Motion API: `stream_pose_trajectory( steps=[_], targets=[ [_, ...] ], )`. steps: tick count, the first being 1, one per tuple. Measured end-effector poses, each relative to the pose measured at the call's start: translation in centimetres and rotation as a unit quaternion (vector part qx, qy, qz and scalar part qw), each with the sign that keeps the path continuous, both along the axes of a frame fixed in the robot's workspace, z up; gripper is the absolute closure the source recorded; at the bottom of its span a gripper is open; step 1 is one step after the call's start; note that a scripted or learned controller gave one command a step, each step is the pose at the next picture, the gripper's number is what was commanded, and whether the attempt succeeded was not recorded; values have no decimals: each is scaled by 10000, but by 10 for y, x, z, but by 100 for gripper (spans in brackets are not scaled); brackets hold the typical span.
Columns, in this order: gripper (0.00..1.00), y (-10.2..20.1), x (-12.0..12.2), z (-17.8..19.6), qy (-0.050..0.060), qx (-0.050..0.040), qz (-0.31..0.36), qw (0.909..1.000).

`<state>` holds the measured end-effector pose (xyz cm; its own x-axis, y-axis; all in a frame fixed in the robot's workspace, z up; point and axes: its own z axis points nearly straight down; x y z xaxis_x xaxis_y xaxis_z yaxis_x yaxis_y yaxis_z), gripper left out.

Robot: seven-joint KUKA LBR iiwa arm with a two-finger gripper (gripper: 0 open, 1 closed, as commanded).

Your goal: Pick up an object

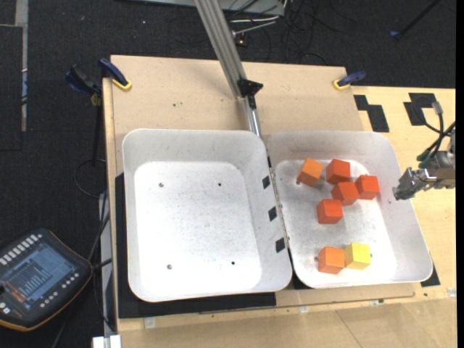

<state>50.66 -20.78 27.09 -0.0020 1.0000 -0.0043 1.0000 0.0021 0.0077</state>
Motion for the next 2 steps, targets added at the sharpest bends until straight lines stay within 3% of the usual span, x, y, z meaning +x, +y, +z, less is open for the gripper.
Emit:
stream_pose_trajectory(
  steps=[2],
  targets=[
    [100,108,-7,-6,44,31,29,10000]
  ],
)
